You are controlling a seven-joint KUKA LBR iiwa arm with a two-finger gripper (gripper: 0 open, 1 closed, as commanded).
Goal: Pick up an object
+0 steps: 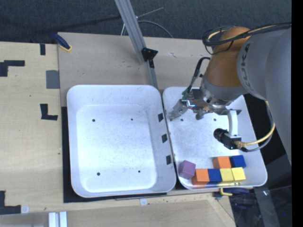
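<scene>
**Gripper high in the right bin, blocks waiting at the bottom**

The gripper [189, 110] sits in the upper part of the right bin [251, 126], its fingers spread apart with nothing between them. The blocks lie well below it, along the bin's lower edge: a purple block [188, 168] apart at the left, then orange [202, 175], blue [214, 175] and yellow [227, 175] packed in touching rows. The left bin [113, 141] is beside.

To do this well, I would aim for the purple block, since it stands free; centre the fingers over it, descend straight, and close only once they straddle it.
</scene>
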